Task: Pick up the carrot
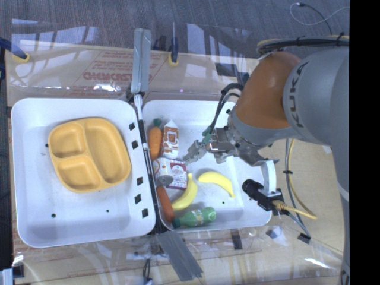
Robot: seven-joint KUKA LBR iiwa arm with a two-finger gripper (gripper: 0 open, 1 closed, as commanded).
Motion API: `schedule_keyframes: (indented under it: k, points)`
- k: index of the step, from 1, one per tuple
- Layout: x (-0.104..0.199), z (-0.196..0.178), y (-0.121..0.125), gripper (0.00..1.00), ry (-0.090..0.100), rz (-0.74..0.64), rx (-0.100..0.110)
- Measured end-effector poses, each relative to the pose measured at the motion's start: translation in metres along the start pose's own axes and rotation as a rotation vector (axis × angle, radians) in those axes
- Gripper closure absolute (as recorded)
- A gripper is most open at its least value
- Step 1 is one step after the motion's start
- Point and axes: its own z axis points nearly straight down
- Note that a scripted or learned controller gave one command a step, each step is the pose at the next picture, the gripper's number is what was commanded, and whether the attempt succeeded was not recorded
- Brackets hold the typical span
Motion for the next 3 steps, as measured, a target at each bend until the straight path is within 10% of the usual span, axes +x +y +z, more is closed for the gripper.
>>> schedule_keyframes:
  k: [1,2,3]
  points:
    - [0.010,0.023,0.017,0.00,0.000,-0.223,0.000]
    - [0.080,0.023,0.060,0.00,-0.002,0.171,-0.002]
    - [0.081,0.017,0.060,1.00,-0.003,0.165,0.007]
